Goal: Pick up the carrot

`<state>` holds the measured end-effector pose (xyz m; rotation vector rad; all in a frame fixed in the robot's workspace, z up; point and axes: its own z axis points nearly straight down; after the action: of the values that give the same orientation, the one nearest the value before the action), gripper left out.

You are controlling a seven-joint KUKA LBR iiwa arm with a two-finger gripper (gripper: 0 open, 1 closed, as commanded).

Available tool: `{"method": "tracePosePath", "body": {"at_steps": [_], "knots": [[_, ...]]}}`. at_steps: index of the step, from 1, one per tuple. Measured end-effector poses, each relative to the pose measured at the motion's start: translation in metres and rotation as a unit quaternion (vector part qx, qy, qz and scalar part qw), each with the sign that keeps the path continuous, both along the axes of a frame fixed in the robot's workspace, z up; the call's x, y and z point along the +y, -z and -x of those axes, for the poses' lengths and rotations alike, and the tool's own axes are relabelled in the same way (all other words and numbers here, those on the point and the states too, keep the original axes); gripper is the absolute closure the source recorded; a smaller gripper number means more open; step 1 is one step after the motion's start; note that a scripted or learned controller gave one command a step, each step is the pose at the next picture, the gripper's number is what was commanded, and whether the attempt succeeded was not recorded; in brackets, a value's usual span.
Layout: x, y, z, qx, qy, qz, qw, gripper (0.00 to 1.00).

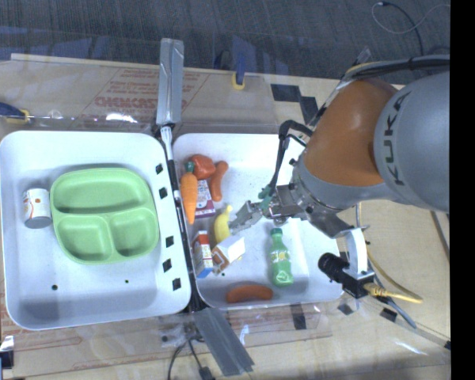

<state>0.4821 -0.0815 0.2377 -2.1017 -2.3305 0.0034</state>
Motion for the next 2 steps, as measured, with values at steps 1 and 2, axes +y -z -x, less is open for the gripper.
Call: {"method": "tracePosePath", "body": {"at_steps": [1, 2], "knots": [[0.063, 0.019, -0.061, 0.0, 0.079, 0.0008, 0.9969, 0.0], [0.004, 0.047, -0.018, 0.001, 0.053, 0.0007, 0.9986, 0.0]]}}
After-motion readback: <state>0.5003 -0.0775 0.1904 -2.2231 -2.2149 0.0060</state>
